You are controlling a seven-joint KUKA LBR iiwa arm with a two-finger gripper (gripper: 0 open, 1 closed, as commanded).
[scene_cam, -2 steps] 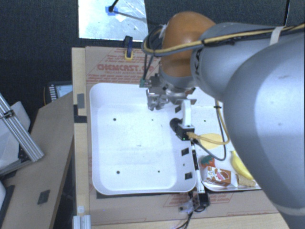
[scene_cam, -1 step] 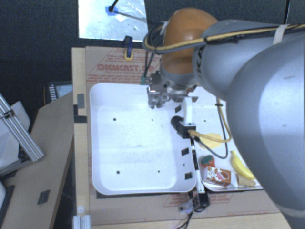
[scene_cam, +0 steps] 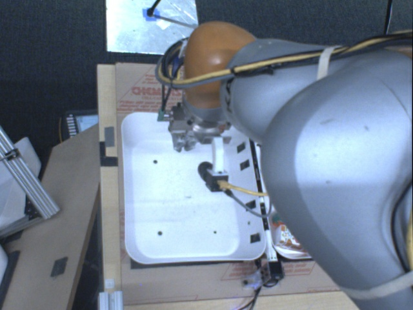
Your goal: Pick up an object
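Bins first, seen from the camera up above. The left bin [scene_cam: 139, 192] is white and shallow. Its floor has a few tiny dark dots on it and nothing to grab. It sits on a brown cardboard sheet [scene_cam: 139, 90], which I think helps it lie flat. The big grey arm [scene_cam: 335, 154] reaches in from the right and bends down, so its orange band [scene_cam: 210, 57] hangs over the top end of that bin. The gripper [scene_cam: 183, 139] points down at the white floor there, near the back wall. I cannot tell how wide it is open, and I see nothing in it. A little colourful thing [scene_cam: 288, 237] with red and orange print peeks out under the arm, past the bin's right wall. I think that is the thing to pick up. The gripper is well apart from it.
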